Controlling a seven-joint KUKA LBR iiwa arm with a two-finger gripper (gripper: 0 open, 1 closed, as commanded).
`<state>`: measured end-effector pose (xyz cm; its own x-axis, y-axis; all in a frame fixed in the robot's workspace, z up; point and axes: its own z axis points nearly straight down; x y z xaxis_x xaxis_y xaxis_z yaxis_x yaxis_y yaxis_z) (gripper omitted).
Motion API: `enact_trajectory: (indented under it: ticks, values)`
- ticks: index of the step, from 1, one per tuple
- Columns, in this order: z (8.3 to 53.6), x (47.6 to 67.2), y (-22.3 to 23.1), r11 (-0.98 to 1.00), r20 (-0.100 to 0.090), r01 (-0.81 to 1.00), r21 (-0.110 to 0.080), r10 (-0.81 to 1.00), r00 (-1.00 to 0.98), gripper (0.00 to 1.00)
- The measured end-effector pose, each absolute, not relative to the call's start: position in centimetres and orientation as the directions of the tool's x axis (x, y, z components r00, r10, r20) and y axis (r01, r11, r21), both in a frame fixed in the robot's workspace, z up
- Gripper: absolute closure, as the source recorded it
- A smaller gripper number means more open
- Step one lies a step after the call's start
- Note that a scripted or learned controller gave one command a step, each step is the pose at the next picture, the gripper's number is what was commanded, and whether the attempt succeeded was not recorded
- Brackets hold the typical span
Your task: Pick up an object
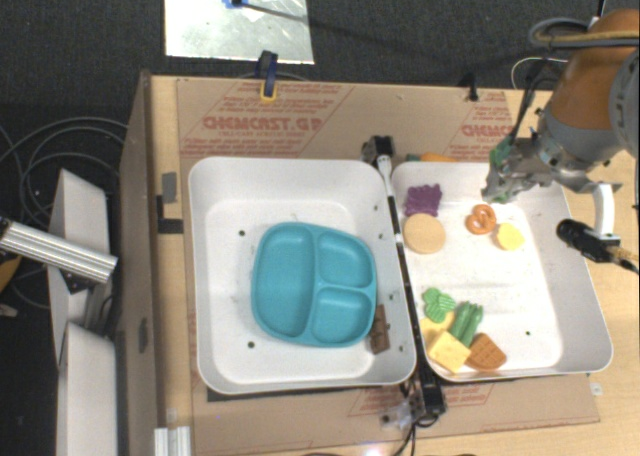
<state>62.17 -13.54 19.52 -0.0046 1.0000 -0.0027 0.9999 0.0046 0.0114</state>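
My gripper (499,187) hangs over the far side of the right bin (560,289), just above and to the right of an orange pretzel-shaped piece (481,219). A yellow piece (510,236) lies close by to the pretzel's right. Farther left in that bin are a purple grape bunch (423,198) and a round tan cookie (424,235). At the bin's near left corner sit two green pieces (452,312), a yellow block (448,351) and an orange waffle-like piece (486,352). I see nothing held in the gripper.
The left bin (225,244) holds a blue divided plate (313,284) and a small brown piece (380,329) against its right wall. An orange item (436,157) lies on the bench behind the right bin. The arm's grey and orange body (590,94) fills the upper right.
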Motion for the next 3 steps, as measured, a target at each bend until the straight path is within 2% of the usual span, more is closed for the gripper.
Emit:
enact_trajectory:
  ticks: [1,2,3]
  values:
    - [24.7,61.8,-9.1,0.009,0.001,1.000,0.008,1.000,-0.009,1.00]
    - [20.6,62.5,-5.1,0.008,0.002,1.000,-0.001,1.000,-0.008,1.00]
    - [22.3,60.8,-1.5,0.009,0.002,1.000,0.001,1.000,-0.009,1.00]
